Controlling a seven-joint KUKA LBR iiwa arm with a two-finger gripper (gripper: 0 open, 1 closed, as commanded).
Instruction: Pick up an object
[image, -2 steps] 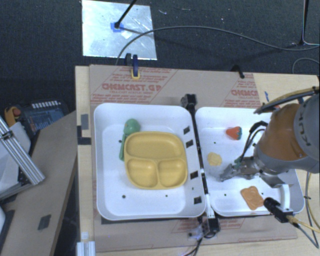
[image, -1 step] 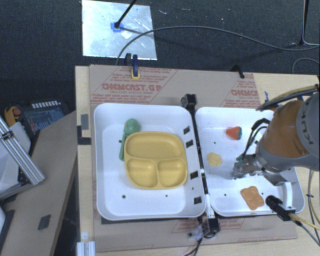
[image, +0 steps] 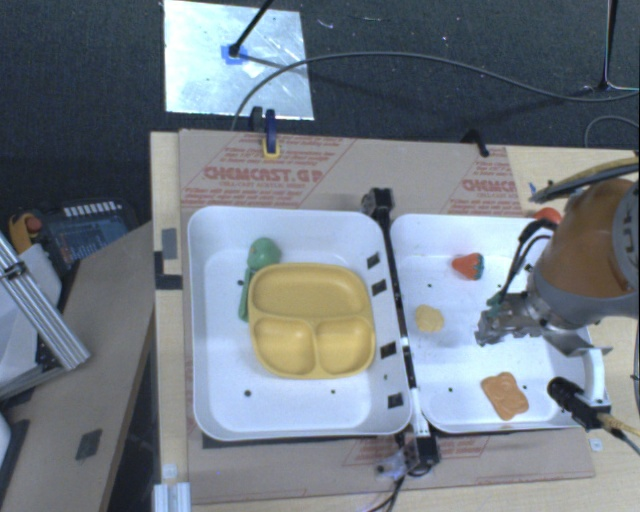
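Orange biscuit (image: 504, 394) lies near the pincer (image: 492, 327), grip state unclear; cardboard (image: 420, 165) reads "CHEMCAST".

- Lighting even, diffuse, from overhead; scene moderately bright, no hard shadows
- Both white bins (image: 300, 225) near clipping, walls wash out, little surface detail
- Foil sheet (image: 238, 58) at top throws blotchy specular glare
- Dark floor (image: 80, 80) around the bench underexposed, noisy grain
- Soft shadow just under the yellow tray (image: 308, 320) and beneath the arm (image: 595, 255) in the right bin
- Overall soft, low resolution; small items are colour blobs with fuzzy edges
- Gripper (image: 497, 327) detail smeared
- Slight colour fringing on cardboard print; no obvious edge distortion
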